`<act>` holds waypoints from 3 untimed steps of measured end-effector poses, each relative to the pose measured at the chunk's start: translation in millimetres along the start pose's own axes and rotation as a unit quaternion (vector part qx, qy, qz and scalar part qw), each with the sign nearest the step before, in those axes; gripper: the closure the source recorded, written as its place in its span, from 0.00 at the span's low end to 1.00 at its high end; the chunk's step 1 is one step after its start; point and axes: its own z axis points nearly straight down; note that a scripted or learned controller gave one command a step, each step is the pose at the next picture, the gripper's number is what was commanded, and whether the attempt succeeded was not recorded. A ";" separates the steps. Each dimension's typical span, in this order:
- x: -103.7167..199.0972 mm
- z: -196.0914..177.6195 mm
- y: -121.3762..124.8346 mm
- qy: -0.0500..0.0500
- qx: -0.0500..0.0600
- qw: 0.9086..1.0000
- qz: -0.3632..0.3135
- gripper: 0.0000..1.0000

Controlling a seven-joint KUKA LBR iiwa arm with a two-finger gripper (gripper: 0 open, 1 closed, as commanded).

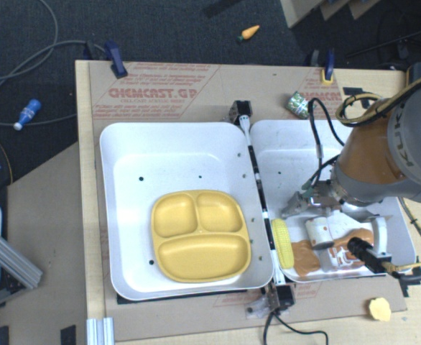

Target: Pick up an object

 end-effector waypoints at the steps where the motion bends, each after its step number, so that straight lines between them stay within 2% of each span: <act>1: -73.1 -6.0 -45.5 0.000 0.001 1.000 0.005 0.00; 2: -89.2 -20.6 81.5 -0.002 -0.007 1.000 -0.001 0.00; 3: -101.6 -52.6 -6.3 0.000 0.002 1.000 0.004 0.00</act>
